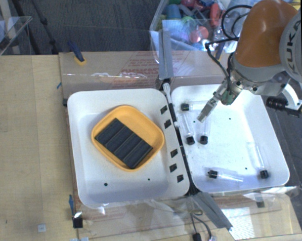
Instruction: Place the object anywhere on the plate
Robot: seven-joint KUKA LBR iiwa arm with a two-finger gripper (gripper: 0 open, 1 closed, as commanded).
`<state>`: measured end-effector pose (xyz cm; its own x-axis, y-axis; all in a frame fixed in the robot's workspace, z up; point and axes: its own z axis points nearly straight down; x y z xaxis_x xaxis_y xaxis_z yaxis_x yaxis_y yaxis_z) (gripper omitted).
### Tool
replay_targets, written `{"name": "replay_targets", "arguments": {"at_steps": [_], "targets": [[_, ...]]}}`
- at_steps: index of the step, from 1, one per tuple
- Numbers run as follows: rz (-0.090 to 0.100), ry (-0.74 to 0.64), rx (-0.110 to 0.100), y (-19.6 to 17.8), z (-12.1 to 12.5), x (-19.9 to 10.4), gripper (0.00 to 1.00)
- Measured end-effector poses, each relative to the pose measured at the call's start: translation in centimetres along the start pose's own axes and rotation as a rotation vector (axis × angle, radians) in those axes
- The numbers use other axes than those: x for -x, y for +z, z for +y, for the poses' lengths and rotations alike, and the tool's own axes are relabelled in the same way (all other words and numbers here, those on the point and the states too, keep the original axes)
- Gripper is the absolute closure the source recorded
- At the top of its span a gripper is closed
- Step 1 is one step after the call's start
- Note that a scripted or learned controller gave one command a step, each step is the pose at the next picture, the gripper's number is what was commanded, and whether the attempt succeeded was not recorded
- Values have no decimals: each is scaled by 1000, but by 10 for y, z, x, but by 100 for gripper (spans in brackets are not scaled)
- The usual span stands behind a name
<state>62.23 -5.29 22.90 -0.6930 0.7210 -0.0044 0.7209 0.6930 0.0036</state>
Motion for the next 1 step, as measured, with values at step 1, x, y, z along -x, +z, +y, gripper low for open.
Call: {"name": "replay_targets", "arguments": {"at_steps": [1], "targets": [[-3, 3, 5, -10, 0, 1, 100]]}}
